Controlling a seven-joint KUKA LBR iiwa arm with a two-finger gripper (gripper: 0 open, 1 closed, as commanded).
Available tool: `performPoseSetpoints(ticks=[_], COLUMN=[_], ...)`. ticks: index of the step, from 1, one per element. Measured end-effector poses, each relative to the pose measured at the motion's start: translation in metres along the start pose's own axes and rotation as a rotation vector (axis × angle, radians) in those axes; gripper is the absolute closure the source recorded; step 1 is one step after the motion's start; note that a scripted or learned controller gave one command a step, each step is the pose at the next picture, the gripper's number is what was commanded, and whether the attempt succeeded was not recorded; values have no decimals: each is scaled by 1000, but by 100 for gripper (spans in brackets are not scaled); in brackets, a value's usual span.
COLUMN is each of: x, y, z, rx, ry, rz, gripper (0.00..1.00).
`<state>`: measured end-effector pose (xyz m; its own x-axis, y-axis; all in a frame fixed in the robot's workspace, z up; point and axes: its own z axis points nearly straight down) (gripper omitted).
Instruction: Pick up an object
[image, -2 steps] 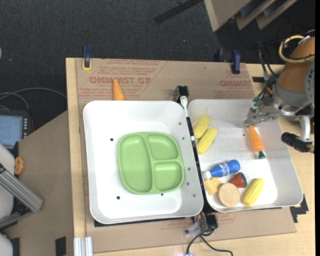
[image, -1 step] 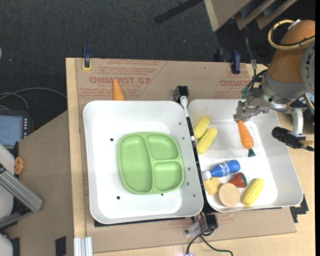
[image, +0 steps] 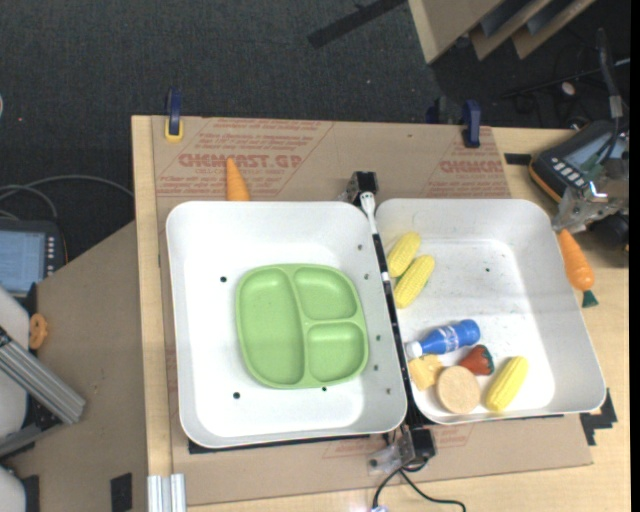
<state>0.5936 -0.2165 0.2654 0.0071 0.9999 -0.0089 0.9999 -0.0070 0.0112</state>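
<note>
Carrot (image: 576, 260) is the toy closest to the gripper (image: 580, 208). It lies on the right rim of the right bin (image: 510, 250), just below the gripper in the view. Its long side runs up and down the view, a bit slanted. The thin orange tip points up at the gripper and the green end points down and right. I think the gripper must come down and pinch across it. I cannot tell if the gripper is spread or pressed together.
</note>
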Motion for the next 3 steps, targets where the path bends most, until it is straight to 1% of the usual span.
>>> performPoseSetpoints(ticks=[1,2,3], x=[37,13,-5], y=[-6,4,74], z=[68,110,181], rx=[18,16,3], ry=[12,9,5], rz=[-9,-6,-11], gripper=[100,100,100])
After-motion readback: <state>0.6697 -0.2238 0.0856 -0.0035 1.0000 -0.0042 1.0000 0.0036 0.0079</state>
